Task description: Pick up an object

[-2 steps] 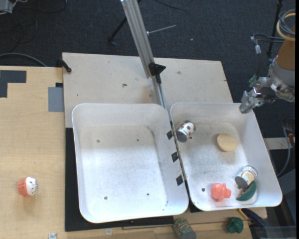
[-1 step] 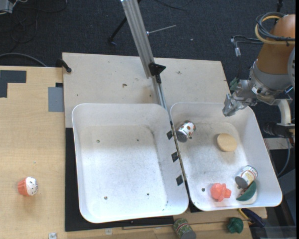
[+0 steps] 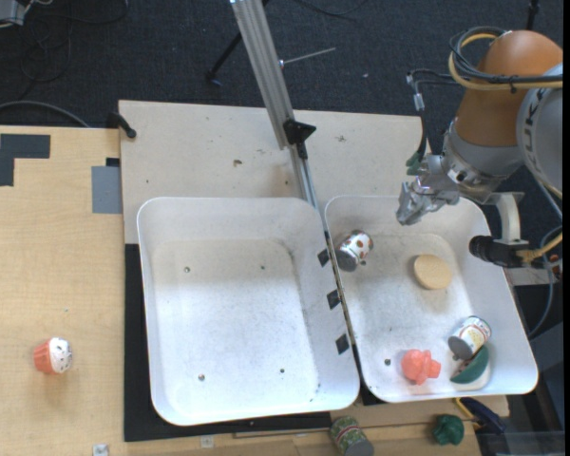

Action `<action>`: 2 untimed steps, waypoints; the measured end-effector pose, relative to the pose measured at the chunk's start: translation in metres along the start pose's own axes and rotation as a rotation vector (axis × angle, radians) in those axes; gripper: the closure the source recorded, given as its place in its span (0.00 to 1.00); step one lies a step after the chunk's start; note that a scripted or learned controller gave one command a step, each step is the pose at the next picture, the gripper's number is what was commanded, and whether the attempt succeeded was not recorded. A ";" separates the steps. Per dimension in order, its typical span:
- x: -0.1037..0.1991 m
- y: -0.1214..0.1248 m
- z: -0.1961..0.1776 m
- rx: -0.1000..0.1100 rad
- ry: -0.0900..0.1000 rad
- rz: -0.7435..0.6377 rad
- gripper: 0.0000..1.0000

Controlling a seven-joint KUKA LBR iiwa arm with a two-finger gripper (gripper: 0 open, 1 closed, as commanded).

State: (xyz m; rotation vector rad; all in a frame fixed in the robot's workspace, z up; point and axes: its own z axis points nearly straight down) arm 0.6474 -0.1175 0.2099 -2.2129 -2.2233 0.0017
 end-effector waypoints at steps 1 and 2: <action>0.048 0.007 -0.011 -0.004 0.000 0.000 1.00; 0.103 0.009 -0.023 -0.004 0.000 -0.001 1.00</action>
